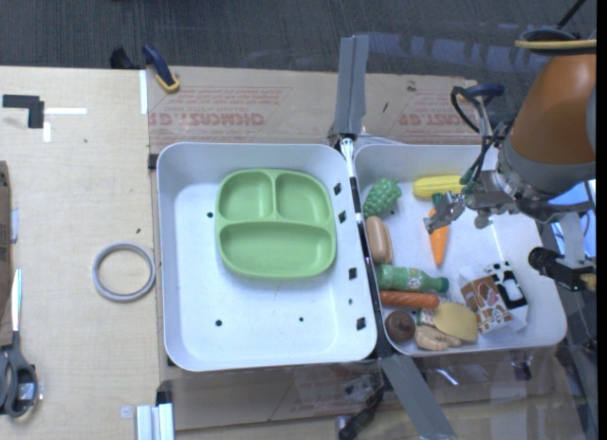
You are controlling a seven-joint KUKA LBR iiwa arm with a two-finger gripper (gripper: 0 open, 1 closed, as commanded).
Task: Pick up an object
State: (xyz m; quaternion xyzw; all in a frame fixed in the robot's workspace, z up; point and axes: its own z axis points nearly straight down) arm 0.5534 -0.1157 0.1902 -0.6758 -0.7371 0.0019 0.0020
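Arm: the grey arm with its orange band (560, 97) enters from the right of the frame and hangs over the right bin.
Tool: the tool (453, 210) sits at the upper middle of the right bin; its fingers close on the top end of the orange toy carrot (438, 243), which hangs from them point down.
Right bin: the shallow white plastic bin (545, 329) holds the yellow toy corn cob (436, 186) near its upper edge, just above the tool, and the green toy broccoli (382, 197) to the left.
Lower right bin: the tan toy hot dog (379, 239), the green toy bottle (413, 281) lying flat, a second orange-red toy carrot (410, 301), a brown patterned packet (486, 302) and pale toy bread pieces (446, 327).
Left bin: the second shallow white bin (180, 324) carries a light green divided plastic plate (276, 223).
Tabletop: a grey tape ring (124, 270) lies on the pale wooden tabletop (66, 201), left of the bins.
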